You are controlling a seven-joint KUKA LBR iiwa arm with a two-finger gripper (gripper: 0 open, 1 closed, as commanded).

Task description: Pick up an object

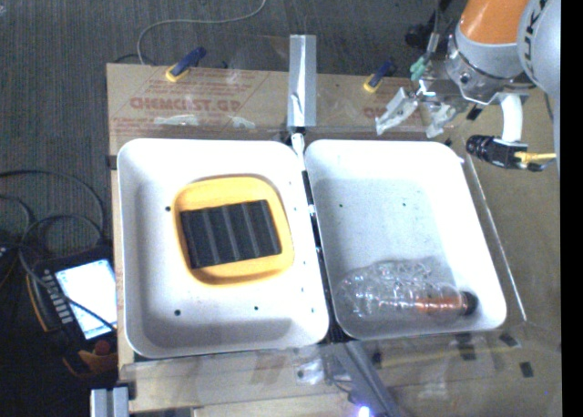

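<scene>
A yellow rectangular object with a black ribbed centre (234, 229) lies flat in the left bin (146, 169). A clear plastic bottle with an orange-brown end and dark cap (405, 295) lies on its side near the front of the right bin (401, 178). My gripper (414, 113) hovers above the back rim of the right bin, over the cardboard, with its pale fingers (393, 115) spread apart and nothing between them. It is far from both objects.
Brown cardboard (209, 101) lies behind the bins with two blue-and-yellow clamps (185, 63) on it. A metal post (301, 83) rises between the bins at the back. A device with a lit screen (77, 292) sits on the floor at left.
</scene>
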